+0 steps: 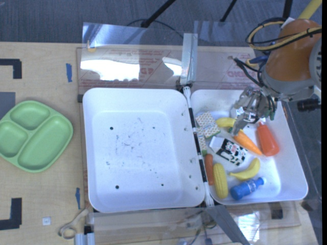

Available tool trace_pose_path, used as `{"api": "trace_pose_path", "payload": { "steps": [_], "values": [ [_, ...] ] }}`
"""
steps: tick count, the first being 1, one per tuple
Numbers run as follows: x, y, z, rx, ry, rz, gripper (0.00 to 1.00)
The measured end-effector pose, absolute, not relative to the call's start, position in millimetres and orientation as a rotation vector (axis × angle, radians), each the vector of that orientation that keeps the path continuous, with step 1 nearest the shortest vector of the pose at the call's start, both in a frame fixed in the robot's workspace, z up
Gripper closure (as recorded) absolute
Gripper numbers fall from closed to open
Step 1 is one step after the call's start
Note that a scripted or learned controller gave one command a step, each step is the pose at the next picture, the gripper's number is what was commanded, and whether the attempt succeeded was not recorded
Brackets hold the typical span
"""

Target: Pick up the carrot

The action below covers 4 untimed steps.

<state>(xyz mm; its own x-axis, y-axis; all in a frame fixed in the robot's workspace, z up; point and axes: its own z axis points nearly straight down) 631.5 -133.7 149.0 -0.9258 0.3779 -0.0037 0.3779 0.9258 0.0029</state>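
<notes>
My gripper (244, 117) hangs over the far part of the right bin (294, 185); I cannot tell its state. The carrot (247, 141) lies just near-side of it, its long axis running from far-left to near-right, upper end beneath my gripper.

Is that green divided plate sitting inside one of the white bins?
No, the green divided plate lies on the wooden bench, to the left of the left bin and outside both bins.

Bright, even overhead light; strong glare on clear panel (122, 52) at upper centre of frame. White bins (138, 152) nr blown out, shadows soft, img slightly grainy.
</notes>
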Motion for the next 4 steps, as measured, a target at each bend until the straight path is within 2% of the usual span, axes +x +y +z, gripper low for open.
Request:
{"api": "trace_pose_path", "payload": {
  "steps": [1,2,3,4],
  "values": [
    [633.4,-149,151,0.613,3.073,0.003,0.0],
    [644.2,-135,136,0.266,3.122,0.003,0.0],
    [637.6,-105,161,0.575,3.081,0.003,0.0],
    [632.4,-149,243,0.354,3.112,0.001,0.0]
  ]
}}
